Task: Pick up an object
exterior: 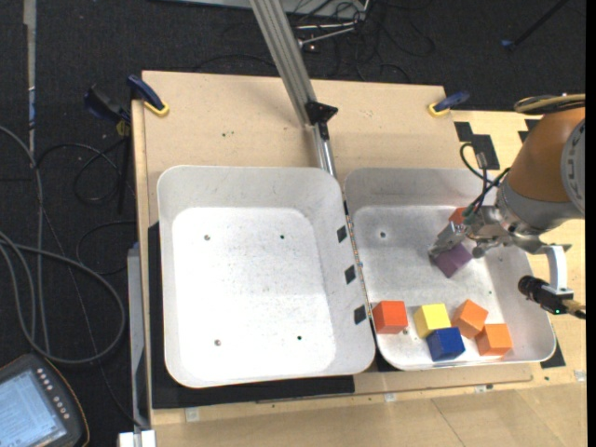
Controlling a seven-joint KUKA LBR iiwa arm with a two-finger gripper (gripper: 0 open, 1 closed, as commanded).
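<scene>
My gripper [451, 247] reaches in from the right and hangs over the middle of the right bin [400, 180]. A purple block [454, 263] lies right at its tip, partly covered by it; whether it is gripped or just underneath cannot be told. Along the bin's front edge lie an orange block [390, 316], a yellow block [432, 318], a blue block [446, 344] and two more orange blocks [473, 315] [494, 339]. A small red patch [458, 216] shows beside the wrist.
The left bin [177, 277] stands beside the right one, with a raised rim between them. A slanted metal pole [289, 59] runs from the top down to the bins' rear junction. Clamps [149, 96] [449, 103] hold the board's back corners.
</scene>
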